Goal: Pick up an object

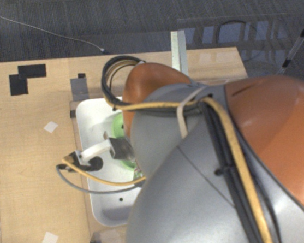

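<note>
Low in the white bin [88,118], gripper [123,149] against a green object [119,126], finger spread impossible to tell.

We're looking at a robotics lab w/ a test rig: a pale plywood bench [30,160] carrying black square marker patches [26,78] & a shallow white plastic bin [89,126]. Dark grey office carpet [127,11] runs beyond it, plus a bulky grey-and-orange industrial arm [228,164] w/ cables.

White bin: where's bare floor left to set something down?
Bare floor in the white bin lies along its far-left corner, and at the near end below the yellow cable. The middle is crowded: the gripper sits over a green object.
</note>
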Robot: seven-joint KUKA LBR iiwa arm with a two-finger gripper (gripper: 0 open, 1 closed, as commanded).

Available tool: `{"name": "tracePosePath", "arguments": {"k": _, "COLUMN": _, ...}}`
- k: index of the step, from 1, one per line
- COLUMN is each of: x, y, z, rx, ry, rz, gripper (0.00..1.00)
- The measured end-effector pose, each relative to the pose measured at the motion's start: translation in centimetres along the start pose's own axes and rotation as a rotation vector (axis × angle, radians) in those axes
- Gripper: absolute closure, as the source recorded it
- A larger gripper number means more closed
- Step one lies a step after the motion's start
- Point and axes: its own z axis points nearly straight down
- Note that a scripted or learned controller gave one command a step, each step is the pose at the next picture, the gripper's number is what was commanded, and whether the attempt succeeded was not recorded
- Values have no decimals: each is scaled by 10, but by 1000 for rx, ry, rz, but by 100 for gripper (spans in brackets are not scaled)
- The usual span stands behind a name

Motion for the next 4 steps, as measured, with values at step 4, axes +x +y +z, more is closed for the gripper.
{"name": "tracePosePath", "arguments": {"k": 4, "x": 7, "y": 2, "z": -10, "rx": -2, "ry": -1, "rz": -210, "gripper": 100}}
